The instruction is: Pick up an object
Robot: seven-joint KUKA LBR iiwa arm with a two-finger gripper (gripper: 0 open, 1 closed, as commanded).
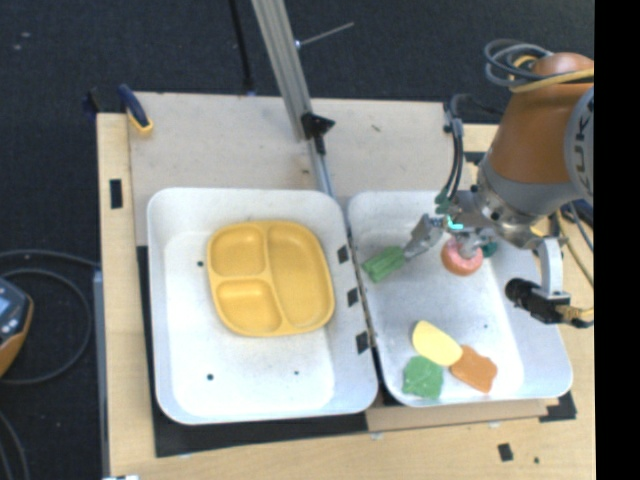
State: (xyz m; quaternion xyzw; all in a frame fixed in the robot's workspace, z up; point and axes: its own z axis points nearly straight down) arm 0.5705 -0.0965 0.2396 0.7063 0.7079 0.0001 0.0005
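camera view: tabletop (220,143) of pale board carries two shallow white bins side by side. left bin (180,368) has a yellow three-compartment plate (270,276) lying flat near its middle, compartments up. right bin (520,358) has several small items. a green flat piece (382,264) sits near the bin's left wall, upper part, just beside the divider between the bins. a pinkish-red round item (462,258) lies right of it, below the arm's wrist. at the lower part of the right bin, a yellow oval item (436,343), a green lumpy item (423,378) and an orange item (474,370) cluster together, yellow touching or just beside the other two.

arm (535,153) comes in from the right, grey with an orange band, wrist over the upper right bin. hand (425,236) points left and down toward the green flat piece; a grey finger (421,239) tip ends right at or just above that piece's right end. contact unclear. fingers look close together, but cannot tell if spread or pressed together, and nothing is seen pinched between them.

a metal post (285,58) slants up from the tabletop behind the bins. a blue-and-yellow clamp (135,110) sits at the tabletop's upper left corner. dark cables (40,298) lie on the floor at left.
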